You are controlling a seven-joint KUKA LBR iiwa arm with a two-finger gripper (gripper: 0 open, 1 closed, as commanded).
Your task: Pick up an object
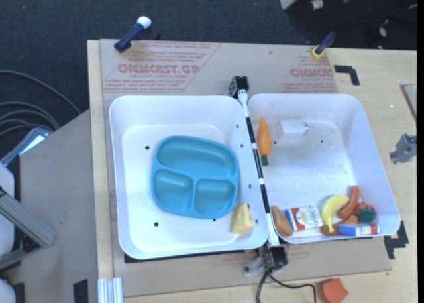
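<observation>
The crowded corner is the main risk. The banana, a sausage, a red toy, a small carton and a tube lie touching or overlapping against the near wall of the right bin. A descent there could land on two things at once, push them apart, or jam against the wall and come up with nothing. This heap sits nearer the camera than the gripper and a little to its left. The gripper is only a grey tip at the bin's right rim, outside the bin, and I cannot tell whether it is spread or closed. It holds nothing that can be seen. Farther left of it, across bare bin floor, lie a white block and a carrot. The block stands alone and looks the safer pick. The carrot hugs the divider, so a jaw may strike that wall. Well beyond, in the left bin, a blue plate and a cheese wedge are the longest reach.
</observation>
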